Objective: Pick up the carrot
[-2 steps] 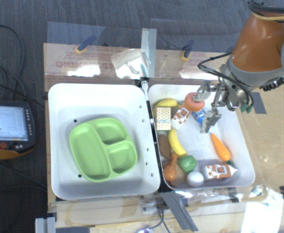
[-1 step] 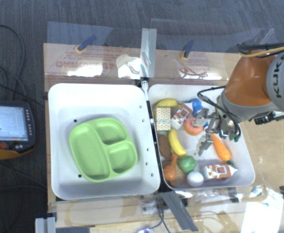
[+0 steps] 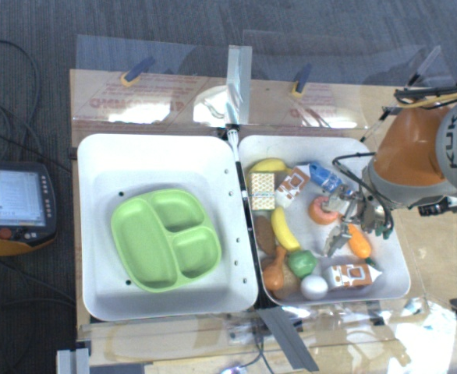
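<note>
The carrot (image 3: 359,244), short and orange, lies in the right bin (image 3: 392,280) near its right wall, above a small printed box. My gripper (image 3: 338,225) hangs over the bin just left of the carrot, reaching in from the right under the orange wrist band. Its two metal fingers stand spread apart, one toward a pink-orange ring (image 3: 320,210) and the other pointing down-left. The carrot touches or nearly touches the lower finger's right side and is not between the fingertips. Nothing shows in the gap between them.
The right bin is crowded: a banana (image 3: 285,229), a second yellow fruit (image 3: 269,164), cracker packs (image 3: 262,190), a blue item (image 3: 324,178), a green ball (image 3: 300,263), a white egg (image 3: 314,287), a printed box (image 3: 350,275). The left bin holds a green divided plate (image 3: 166,238).
</note>
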`<state>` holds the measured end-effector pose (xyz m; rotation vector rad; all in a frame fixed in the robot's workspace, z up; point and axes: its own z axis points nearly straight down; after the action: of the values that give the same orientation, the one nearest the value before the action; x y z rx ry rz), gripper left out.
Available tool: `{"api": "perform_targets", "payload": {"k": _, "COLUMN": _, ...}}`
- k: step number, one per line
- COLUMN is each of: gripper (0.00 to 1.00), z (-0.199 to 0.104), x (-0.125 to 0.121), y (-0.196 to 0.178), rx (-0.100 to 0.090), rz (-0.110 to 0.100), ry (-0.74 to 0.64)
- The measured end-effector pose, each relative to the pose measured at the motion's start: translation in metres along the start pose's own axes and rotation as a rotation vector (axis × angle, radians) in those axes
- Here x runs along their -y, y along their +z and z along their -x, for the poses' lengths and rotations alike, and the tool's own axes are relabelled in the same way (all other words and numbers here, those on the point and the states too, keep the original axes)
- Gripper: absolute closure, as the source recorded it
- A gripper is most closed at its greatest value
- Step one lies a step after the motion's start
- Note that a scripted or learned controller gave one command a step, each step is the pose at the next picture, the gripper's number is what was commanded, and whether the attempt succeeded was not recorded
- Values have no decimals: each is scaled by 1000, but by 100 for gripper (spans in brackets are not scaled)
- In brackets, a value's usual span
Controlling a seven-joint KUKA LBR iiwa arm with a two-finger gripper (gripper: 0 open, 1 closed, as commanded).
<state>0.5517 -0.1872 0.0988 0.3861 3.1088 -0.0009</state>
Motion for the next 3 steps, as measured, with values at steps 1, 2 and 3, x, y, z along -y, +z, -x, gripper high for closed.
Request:
{"api": "perform_targets", "payload": {"k": 1, "gripper": 100, "z": 4, "x": 0, "y": -13, "rx": 16, "rz": -4, "ry": 0}}
{"api": "perform_targets", "payload": {"k": 2, "gripper": 100, "z": 13, "x": -87, "y": -98, "rx": 3, "rz": 3, "ry": 20}}
{"api": "perform_targets", "payload": {"k": 3, "gripper": 100, "z": 54, "x": 28, "y": -179, "rx": -1, "rz": -4, "ry": -20}}
